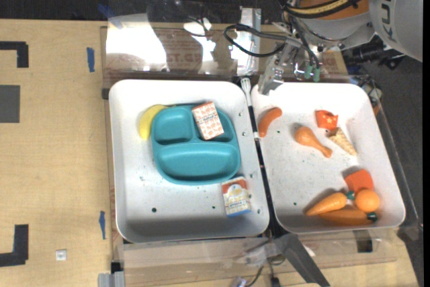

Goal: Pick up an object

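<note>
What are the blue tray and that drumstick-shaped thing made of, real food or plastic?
The blue tray looks like moulded plastic: one even teal colour, smooth rounded compartments, a soft sheen. The drumstick in the right bin is probably a plastic toy too: flat uniform orange-tan, no texture, though it is small to judge.

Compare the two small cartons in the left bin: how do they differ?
The upper carton lies on the teal tray, while the lower carton sits on the bin floor beside the tray. The upper carton shows a red-patterned face, the lower carton orange, white and blue. Both are small boxes.
</note>
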Motion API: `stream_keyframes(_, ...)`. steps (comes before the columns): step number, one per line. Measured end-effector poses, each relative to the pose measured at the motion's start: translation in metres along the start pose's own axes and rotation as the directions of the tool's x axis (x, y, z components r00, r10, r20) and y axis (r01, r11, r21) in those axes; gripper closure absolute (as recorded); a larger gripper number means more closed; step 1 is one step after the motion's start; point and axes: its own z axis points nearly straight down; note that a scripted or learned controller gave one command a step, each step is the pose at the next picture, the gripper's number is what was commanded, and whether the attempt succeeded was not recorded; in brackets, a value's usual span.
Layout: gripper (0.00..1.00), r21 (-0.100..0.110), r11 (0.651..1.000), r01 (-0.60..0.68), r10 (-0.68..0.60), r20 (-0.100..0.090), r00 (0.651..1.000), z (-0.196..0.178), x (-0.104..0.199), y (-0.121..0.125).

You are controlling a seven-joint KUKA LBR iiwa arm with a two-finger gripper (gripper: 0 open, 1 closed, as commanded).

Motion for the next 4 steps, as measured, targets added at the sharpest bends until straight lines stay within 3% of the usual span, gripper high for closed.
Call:
stream_keyframes(1, 1.00, 0.004, 0.987, -0.163, 0.163, -0.004, 0.987, -0.071, -0.009, 0.036)
stream_keyframes(2, 0.00, 0.006, 0.986, -0.164, 0.164, -0.007, 0.986, -0.069, -0.008, 0.035)
stream_keyframes(3, 0.00, 0.010, 0.996, -0.083, 0.084, -0.020, 0.996, 0.071, 0.049, 0.012)
stream_keyframes(4, 0.00, 0.007, 0.996, -0.091, 0.091, -0.012, 0.996, 0.081, 0.093, -0.012)
